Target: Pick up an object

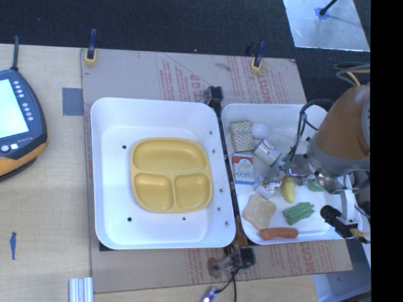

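Note:
The right bin (234, 115) holds several small items: a patterned packet (241, 135), a white ball (259, 130), a small grey-and-white can (267, 151), a red-and-white carton (243, 167), a beige bread slice (259, 211), a red sausage (279, 233), a green vegetable (298, 212) and a yellow banana (288, 190). My gripper (278, 176) is low inside this bin, between the can and the banana and just right of the carton. The arm's grey and orange wrist (343, 134) covers the bin's right side.
The left bin (107, 168) carries a yellow three-compartment plate (170, 173). A teach pendant (16, 121) lies on the bench at the far left. Two clamps (91, 55) (257, 60) sit on the board's back edge.

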